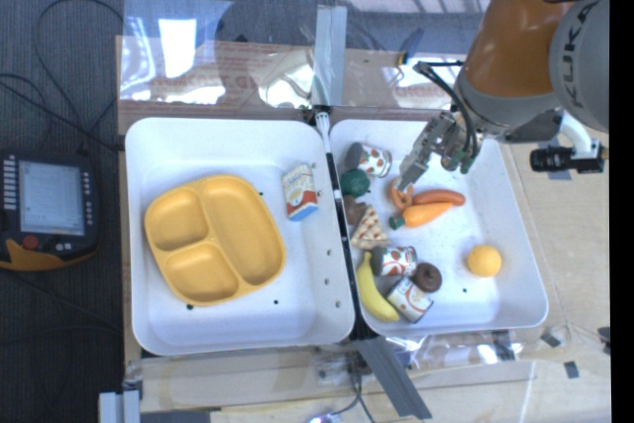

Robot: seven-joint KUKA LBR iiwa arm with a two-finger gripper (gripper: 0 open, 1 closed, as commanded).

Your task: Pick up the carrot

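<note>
Camera view: the carrot (429, 210) is seen lying flat in the right bin (525, 243), amid other toy food. The gripper (428, 159) is poised at its 12 o'clock, fingers parted and empty, apparently positioned for a descent.

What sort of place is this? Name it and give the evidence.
Likely a robotics lab test bench: a KUKA arm over two white bins of toy food, and a teach pendant on the carpet.
</note>
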